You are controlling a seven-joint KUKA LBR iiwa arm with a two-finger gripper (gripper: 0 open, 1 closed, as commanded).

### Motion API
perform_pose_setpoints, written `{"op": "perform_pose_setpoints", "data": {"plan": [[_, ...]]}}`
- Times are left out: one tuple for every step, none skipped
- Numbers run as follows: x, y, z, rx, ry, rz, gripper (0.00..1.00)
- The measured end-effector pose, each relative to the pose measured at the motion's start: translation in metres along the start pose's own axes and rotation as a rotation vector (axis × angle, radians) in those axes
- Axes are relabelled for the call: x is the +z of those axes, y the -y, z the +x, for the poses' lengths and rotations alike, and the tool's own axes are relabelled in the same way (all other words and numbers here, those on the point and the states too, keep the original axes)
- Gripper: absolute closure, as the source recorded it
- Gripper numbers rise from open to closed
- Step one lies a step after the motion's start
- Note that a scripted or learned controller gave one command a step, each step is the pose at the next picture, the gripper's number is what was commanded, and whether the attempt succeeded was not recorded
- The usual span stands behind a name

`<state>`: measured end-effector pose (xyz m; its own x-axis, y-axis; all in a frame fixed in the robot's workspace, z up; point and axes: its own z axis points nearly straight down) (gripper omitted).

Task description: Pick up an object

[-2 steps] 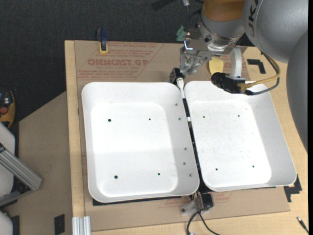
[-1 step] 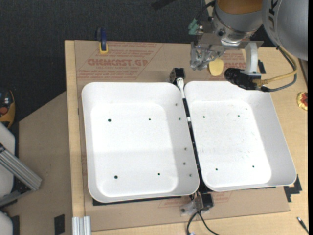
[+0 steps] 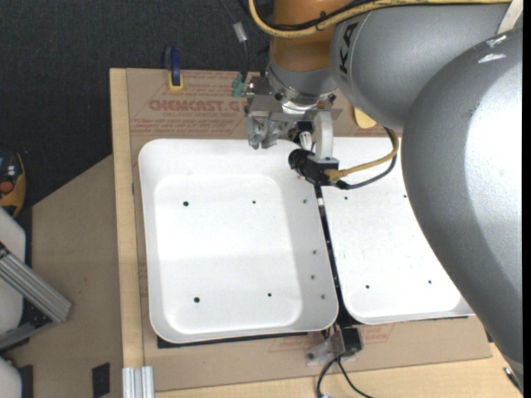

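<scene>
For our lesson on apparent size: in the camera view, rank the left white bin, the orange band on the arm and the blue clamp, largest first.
1. Left white bin
2. Orange band, though nearness to the camera enlarges it
3. Blue clamp

**Right Bin Largely Hidden Behind Arm**

Much of the right bin (image 3: 390, 264) is covered by the grey arm (image 3: 448, 123), which is itself cut off at the top and right edges. The gripper (image 3: 264, 135) is seen from above, and its fingers are perhaps too small and cluttered to be read.
</scene>
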<state>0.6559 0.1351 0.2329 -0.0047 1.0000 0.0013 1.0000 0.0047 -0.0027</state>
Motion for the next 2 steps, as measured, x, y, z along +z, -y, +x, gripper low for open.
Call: {"op": "perform_pose_setpoints", "data": {"plan": [[-0.054, -0.011, -0.052, 0.006, 0.001, -0.006, 1.0], [-0.081, 0.018, -0.043, 0.004, 0.0, -0.002, 1.0]]}}
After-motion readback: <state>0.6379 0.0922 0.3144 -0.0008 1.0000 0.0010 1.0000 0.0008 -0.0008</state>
